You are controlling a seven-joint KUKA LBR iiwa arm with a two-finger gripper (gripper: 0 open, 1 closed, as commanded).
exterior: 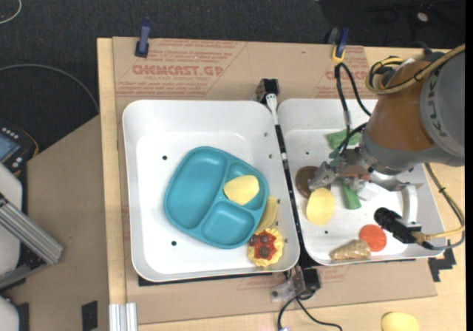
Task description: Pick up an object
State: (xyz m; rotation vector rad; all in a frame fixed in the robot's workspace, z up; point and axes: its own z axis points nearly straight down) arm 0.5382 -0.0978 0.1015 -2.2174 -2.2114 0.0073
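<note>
- The arm hangs low over the right bin (421, 244), its pincer (332, 174) down among the things there; I judge this to be the reach for a grasp, with nothing lifted yet.
- Whether the pincer is released or clenched I cannot tell; the wrist covers it.
- Nearest candidates: a yellow lemon-like piece (320, 206) just near of the pincer, a brown round thing (304, 181) to its left, and a green piece (349, 196) partly under the arm.
- Next calls for closing squarely on one of them, then a straight lift.
- The far right of that bin is hidden by the arm.
</note>
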